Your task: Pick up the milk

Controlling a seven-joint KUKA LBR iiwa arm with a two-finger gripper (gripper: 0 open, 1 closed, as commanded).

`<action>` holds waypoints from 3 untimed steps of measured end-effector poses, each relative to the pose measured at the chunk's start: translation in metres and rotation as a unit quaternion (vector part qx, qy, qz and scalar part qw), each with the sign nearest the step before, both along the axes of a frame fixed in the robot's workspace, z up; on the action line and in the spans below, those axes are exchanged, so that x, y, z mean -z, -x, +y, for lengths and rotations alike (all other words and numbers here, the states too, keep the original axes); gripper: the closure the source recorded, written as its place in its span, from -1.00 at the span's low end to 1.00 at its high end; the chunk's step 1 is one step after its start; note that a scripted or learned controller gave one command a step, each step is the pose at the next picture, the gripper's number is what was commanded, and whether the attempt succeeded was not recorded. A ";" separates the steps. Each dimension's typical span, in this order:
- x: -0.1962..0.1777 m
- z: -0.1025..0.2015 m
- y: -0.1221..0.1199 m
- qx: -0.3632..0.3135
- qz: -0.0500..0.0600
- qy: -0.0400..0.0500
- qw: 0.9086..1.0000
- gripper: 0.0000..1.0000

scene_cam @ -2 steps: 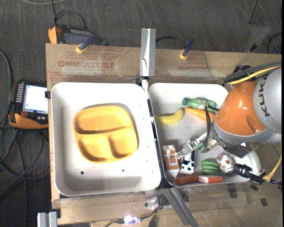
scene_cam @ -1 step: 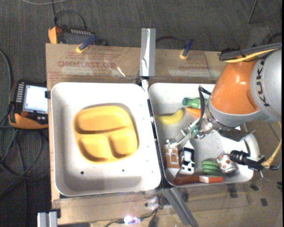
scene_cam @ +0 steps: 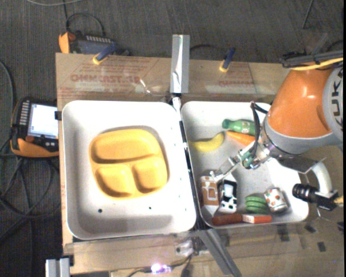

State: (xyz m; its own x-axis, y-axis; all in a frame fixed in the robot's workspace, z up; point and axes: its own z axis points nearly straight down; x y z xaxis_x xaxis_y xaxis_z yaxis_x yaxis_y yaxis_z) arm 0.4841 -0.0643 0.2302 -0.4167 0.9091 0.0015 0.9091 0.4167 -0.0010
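I see my gripper (scene_cam: 219, 176) low in the right bin (scene_cam: 300, 212), right over the milk (scene_cam: 228, 194), can't tell its jaws, yellow tray (scene_cam: 130, 160) at left

Brown bench (scene_cam: 121, 77), left white bin (scene_cam: 72, 172), right white bin (scene_cam: 205, 117)

Colours around the yellow tray (scene_cam: 130, 160)

Right of it: yellow banana (scene_cam: 209, 143), green bottle (scene_cam: 239, 124), orange carrot (scene_cam: 242, 137), black-and-white cow-patterned milk (scene_cam: 228, 195).
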 end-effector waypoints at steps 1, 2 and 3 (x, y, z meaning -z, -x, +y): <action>0.119 -0.052 0.001 -0.032 0.000 0.000 0.999 -1.00; 0.109 -0.049 -0.001 -0.033 -0.001 -0.002 0.999 1.00; 0.109 -0.050 -0.001 -0.032 -0.001 -0.002 0.999 -1.00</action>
State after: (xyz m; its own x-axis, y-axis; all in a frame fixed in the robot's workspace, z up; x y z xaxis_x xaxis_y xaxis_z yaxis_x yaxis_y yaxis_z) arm 0.4849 -0.1144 0.1214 -0.4742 0.8804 0.0035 0.8804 0.4742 0.0026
